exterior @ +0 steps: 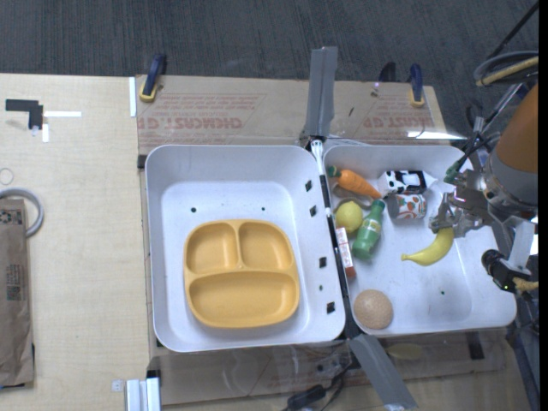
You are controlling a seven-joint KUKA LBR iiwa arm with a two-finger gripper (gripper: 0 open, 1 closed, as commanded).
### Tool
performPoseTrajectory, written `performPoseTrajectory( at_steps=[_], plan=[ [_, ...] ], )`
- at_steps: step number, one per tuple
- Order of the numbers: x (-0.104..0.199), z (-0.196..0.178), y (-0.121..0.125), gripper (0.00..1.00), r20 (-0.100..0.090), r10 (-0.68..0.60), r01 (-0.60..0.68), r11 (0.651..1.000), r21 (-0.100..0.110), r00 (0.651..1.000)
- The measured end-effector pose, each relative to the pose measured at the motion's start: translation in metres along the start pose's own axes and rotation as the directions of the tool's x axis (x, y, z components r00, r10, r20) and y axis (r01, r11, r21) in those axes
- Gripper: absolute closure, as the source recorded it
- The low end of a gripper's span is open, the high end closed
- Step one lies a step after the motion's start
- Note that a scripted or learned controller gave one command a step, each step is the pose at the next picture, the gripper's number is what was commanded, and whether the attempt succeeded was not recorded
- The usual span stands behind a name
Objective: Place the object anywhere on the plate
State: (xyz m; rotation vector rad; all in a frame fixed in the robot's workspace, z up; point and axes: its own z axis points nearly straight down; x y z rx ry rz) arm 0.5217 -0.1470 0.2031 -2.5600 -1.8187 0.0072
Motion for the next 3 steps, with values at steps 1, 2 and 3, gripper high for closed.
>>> performPoseTrajectory(
  at_steps=[1, 2, 3],
  plan=[
    [0.055, 0.013, -0.036, 1.00, -0.001, 0.059, -0.059, 0.998, 0.002, 0.998],
    [0.120, 0.013, -0.090, 1.00, 0.001, 0.385, -0.385, 0.923, 0.003, 0.923],
    [0.189, 0.013, -0.114, 1.00, 0.002, 0.594, -0.594, 0.804, 0.000, 0.804]
  ],
)
